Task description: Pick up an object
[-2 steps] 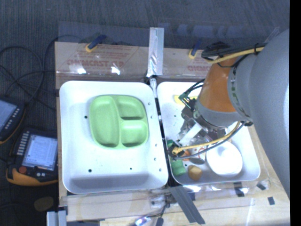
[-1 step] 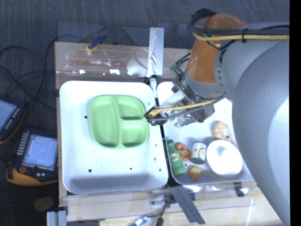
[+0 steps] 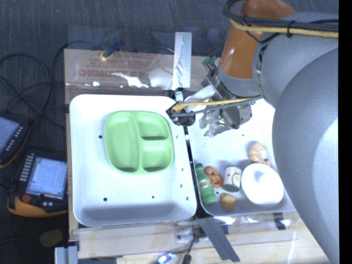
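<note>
Grey arm entering from the right, orange band above the wrist, wrist angled down and leftward, gripper hanging just below it, fingers indistinct

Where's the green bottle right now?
The green bottle lies in the right bin, against its left wall near the front. A pretzel sits on its right, with a small printed cup just past that.
</note>
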`<state>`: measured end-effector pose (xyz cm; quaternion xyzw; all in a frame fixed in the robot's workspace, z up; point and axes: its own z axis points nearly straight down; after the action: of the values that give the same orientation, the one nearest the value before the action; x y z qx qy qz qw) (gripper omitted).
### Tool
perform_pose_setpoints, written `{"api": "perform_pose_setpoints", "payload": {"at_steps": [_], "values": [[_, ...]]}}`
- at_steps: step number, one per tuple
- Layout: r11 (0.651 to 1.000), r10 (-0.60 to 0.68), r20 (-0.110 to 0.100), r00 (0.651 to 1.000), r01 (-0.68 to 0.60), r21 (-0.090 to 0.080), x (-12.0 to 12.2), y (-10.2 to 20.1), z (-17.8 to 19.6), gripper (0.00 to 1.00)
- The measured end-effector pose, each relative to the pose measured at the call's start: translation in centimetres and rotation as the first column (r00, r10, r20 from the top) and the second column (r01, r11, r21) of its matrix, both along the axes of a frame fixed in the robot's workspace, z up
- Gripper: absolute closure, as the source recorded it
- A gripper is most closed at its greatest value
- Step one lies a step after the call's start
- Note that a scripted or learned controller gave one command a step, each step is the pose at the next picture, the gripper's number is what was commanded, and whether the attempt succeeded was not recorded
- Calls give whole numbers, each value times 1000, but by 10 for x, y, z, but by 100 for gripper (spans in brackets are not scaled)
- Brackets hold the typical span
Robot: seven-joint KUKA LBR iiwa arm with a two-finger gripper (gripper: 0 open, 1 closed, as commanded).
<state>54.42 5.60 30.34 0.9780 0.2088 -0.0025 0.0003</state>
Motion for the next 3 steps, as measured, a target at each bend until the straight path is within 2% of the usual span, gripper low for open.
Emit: {"api": "perform_pose_setpoints", "payload": {"at_steps": [1, 2, 3], "values": [[990, -144, -1, 990, 144, -1, -44, -49, -15, 100], [993, -116, -1, 993, 116, 0, -60, -89, -65, 100], [999, -38, 0, 999, 38, -1, -39, -162, -30, 100]]}}
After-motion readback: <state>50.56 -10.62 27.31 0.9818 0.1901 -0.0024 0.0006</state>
